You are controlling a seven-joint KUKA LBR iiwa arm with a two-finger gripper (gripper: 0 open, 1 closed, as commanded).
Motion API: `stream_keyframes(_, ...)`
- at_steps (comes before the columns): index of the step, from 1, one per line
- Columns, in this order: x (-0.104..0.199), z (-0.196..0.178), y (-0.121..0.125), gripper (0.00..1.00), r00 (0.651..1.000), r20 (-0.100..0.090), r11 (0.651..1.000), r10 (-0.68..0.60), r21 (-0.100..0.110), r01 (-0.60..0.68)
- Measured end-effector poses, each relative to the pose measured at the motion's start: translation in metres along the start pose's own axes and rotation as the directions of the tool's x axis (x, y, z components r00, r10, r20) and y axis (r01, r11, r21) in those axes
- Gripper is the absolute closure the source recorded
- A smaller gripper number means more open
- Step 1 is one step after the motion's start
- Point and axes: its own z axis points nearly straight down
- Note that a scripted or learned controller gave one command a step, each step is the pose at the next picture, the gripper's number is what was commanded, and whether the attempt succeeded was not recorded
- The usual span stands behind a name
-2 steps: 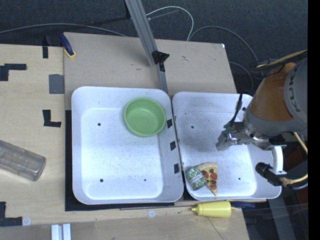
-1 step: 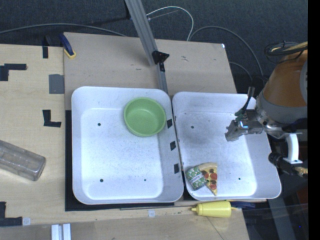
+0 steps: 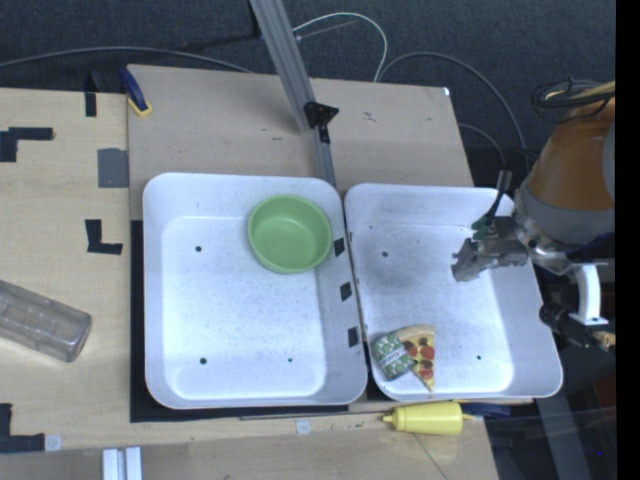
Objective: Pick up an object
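The gripper point(image 3: 470, 265) is hanging over the right bin point(image 3: 520, 368) near its right wall, metal-grey and blocky; how it is set, I cannot tell, and nothing is showing in it. A flat toy pizza slice point(image 3: 407, 354) is lying by that bin's front left corner. In the left bin point(image 3: 175, 298), a round green plastic bowl point(image 3: 290, 233) is sitting near the back right corner. A yellow bottle point(image 3: 432, 418) is lying on the bench point(image 3: 220, 118) just past the front rim.
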Motion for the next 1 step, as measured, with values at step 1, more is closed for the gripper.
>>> stream_keyframes(1, 0.06, -0.0084, 0.0013, 1.0, 1.0, -0.002, 1.0, -0.007, 0.0, 0.007)
